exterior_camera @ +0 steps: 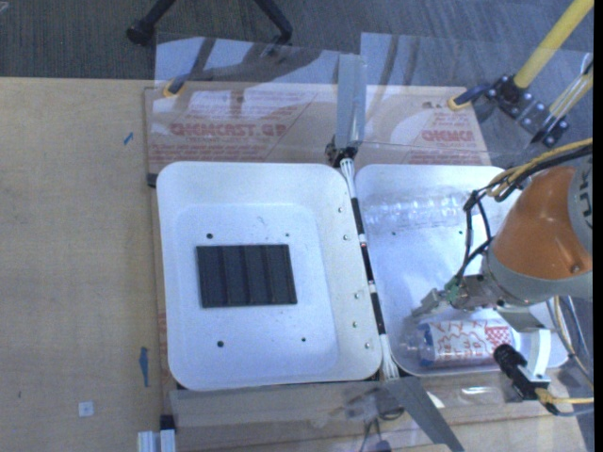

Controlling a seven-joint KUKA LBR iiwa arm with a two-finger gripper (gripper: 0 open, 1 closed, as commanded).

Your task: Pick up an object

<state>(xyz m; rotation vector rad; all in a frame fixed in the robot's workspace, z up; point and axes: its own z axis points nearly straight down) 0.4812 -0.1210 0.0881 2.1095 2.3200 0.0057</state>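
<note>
We look down on two white bins side by side on the bench (66, 252). The left bin (179, 196) holds a dark ribbed panel (246, 274) lying flat near its middle. In the right bin (415, 182), a clear bottle (419, 217) lies toward the far side, and a tube with red print (462, 339) lies toward the near side. The arm (546, 234), orange above the wrist, reaches over the right bin, its gripper (443, 299) just above the tube's left end.
</note>
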